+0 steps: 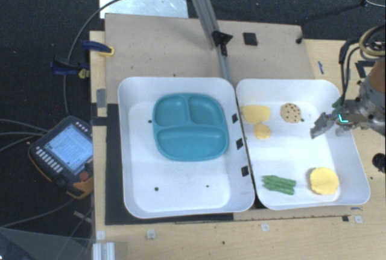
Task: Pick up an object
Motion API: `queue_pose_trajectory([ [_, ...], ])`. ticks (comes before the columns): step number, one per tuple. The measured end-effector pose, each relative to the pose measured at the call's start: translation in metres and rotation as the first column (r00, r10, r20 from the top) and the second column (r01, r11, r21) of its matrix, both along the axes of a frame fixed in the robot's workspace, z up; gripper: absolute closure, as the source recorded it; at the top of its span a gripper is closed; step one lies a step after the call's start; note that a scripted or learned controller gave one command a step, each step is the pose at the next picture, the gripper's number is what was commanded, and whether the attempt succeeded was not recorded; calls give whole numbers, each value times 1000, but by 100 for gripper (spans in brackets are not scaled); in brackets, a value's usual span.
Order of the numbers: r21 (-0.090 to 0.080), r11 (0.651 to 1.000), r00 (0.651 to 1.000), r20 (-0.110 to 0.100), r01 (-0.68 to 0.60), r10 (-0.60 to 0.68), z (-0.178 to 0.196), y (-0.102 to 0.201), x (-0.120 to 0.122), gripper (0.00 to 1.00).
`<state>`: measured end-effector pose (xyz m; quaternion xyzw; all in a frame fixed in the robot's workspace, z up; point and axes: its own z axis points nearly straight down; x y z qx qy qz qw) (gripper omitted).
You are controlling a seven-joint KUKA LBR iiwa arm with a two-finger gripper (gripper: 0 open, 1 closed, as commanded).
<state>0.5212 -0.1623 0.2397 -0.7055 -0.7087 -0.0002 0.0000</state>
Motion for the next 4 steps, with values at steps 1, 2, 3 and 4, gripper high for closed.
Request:
queue_pose_trajectory([
  [1,0,1000,1000,1,0,0,0,0,0,0],
  [2,0,1000,1000,-4,3,-3,-62,-2,2,0],
  [3,0,1000,1000,-4,4,-4,-112,-6,-8,0],
  [4,0,1000,1000,4,4,-4,-152,-7,-5,0],
])
